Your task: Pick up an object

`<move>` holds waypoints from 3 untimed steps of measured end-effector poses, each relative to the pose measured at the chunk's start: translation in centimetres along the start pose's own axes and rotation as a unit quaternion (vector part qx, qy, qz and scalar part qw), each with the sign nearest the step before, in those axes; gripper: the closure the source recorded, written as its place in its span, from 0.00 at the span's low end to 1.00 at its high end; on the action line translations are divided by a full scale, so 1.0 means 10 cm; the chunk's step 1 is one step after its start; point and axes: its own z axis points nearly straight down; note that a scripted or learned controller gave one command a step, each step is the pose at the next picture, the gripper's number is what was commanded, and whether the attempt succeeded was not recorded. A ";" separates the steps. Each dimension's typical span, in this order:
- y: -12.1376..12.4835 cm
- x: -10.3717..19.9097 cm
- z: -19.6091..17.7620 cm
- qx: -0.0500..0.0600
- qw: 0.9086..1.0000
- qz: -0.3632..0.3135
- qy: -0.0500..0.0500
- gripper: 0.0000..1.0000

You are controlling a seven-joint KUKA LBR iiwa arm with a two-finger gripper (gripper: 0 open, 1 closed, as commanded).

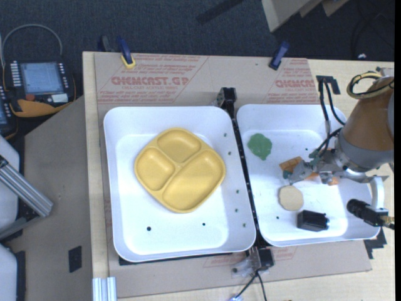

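Gripper [299, 173] sits low in the right bin [276, 121], finger state hard to tell (too blurred), beside an orange piece [291, 163]; tan disc [291, 198] just below

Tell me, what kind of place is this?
Probably a robotics lab or test bench. A grey arm with an orange band reaches over two white bins on a clamped board. One bin holds a yellow divided plate. A handheld control screen lies to the left.
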 end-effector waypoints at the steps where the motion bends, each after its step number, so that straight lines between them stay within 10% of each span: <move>1: 0.01 -0.01 -0.14 -0.003 1.000 0.001 -0.002 1.00; 3: -0.06 -0.03 -1.16 -0.005 1.000 0.000 -0.003 1.00</move>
